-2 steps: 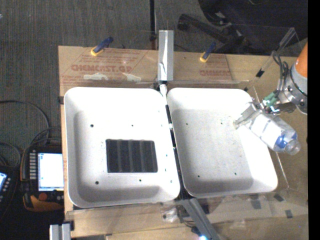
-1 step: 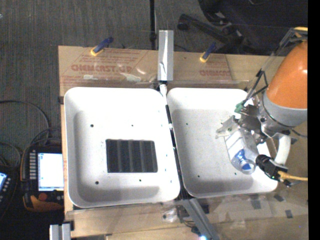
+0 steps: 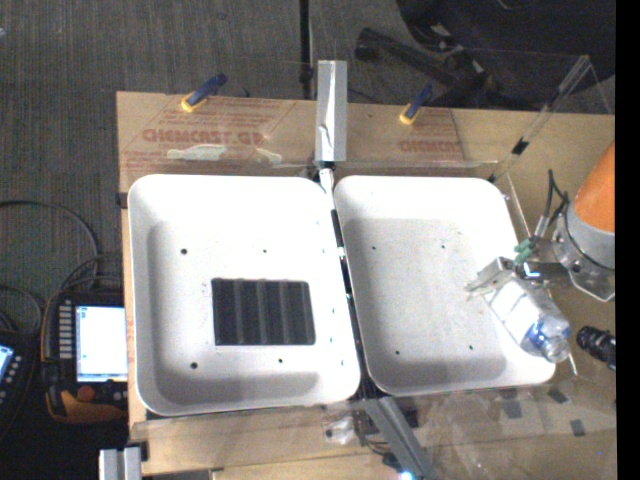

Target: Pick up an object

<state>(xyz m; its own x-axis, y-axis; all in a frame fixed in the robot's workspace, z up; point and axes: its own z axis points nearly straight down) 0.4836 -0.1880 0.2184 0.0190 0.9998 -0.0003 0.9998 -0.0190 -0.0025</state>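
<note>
A clear plastic bottle [image 3: 528, 320] with a blue cap end lies tilted at the right edge of the right bin [image 3: 420, 218], its cap end over the rim. My gripper [image 3: 497, 275] is right above the bottle's upper left end, touching or nearly touching it. The grey arm with its orange band [image 3: 612, 196] comes in from the right. A dark ribbed rectangular piece [image 3: 263, 311] lies flat in the middle of the left bin [image 3: 170, 218].
A metal post [image 3: 331, 113] stands at the back between the two bins. Two clamps [image 3: 203, 91] hold the cardboard sheet at the back. A pendant with a lit screen [image 3: 98, 343] sits left of the bench.
</note>
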